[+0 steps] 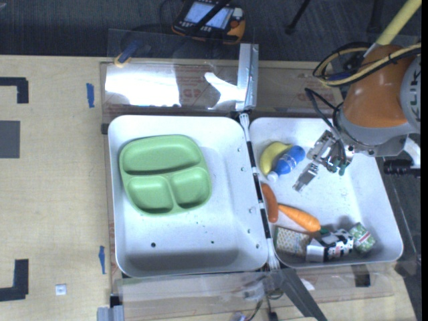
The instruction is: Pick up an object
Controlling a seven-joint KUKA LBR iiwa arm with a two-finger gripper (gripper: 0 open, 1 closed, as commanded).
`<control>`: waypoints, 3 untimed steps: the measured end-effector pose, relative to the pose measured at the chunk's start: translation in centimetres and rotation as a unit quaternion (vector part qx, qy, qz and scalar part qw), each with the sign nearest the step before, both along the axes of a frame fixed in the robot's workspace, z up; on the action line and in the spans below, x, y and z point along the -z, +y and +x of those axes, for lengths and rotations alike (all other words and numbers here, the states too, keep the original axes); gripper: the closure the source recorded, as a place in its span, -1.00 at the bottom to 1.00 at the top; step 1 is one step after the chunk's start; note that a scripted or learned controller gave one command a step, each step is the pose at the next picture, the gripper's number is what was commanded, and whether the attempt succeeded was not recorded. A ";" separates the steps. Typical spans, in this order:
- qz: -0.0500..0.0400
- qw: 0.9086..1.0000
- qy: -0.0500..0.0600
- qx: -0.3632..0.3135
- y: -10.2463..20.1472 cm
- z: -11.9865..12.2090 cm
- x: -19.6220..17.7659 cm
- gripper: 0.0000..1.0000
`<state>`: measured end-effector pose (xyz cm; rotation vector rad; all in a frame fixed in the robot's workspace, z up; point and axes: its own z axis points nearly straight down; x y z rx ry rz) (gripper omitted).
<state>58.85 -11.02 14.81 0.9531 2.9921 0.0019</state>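
Note:
My gripper [315,163] hangs over the right bin [374,199], just right of a blue bottle [288,162] that leans against a yellow fruit [273,154]. Its two metal fingers [306,177] stand apart, open, with nothing between them. An orange carrot [299,216] and a red-orange pepper-like piece [270,202] lie lower in the same bin. Along the front wall sit a woven brown pad [291,240], a small white-and-black bottle [330,248] and a green crumpled packet [362,238].
The left bin [227,233] holds a green divided tray [166,172]. A metal divider [257,179] separates the two bins. Clear plastic sheeting [174,82] stands behind the left bin. The arm's orange band [374,99] and cables [348,62] sit over the right bin's far corner.

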 end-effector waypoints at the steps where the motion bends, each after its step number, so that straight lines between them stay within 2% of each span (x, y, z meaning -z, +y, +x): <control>1: 0.000 0.996 -0.002 0.091 2.9 0.7 -3.7 -1.00; 2: 0.000 0.991 0.001 0.133 1.0 -7.9 4.9 -1.00; 3: 0.001 0.995 -0.001 0.102 -2.5 -8.2 6.1 -1.00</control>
